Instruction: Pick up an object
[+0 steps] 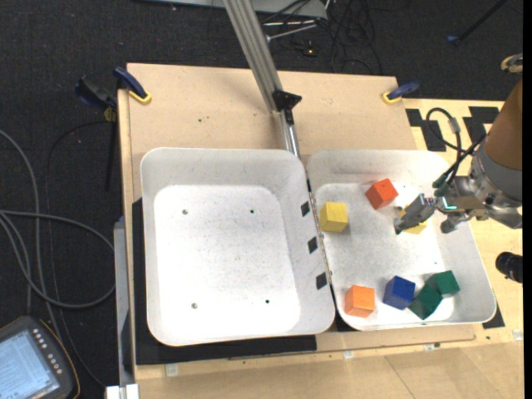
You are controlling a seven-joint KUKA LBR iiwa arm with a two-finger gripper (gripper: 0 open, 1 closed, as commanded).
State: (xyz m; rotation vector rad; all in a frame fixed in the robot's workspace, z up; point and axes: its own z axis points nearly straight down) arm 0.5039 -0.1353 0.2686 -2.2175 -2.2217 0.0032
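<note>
The gripper (pixel 413 217) hangs over a yellow piece (pixel 416 226) right of the orange cube (pixel 382 193); finger state unclear; next, descend squarely

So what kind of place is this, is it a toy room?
Probably a robot lab, not a toy room. A robot arm reaches over two white bins on a wooden bench, cables trail across the dark floor, and the coloured blocks, like the yellow block, are for practising grabbing.

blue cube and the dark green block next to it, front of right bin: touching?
Touching. The camera view shows the blue cube with its right side against the dark green block; no white bin floor shows between them at that spot.
</note>
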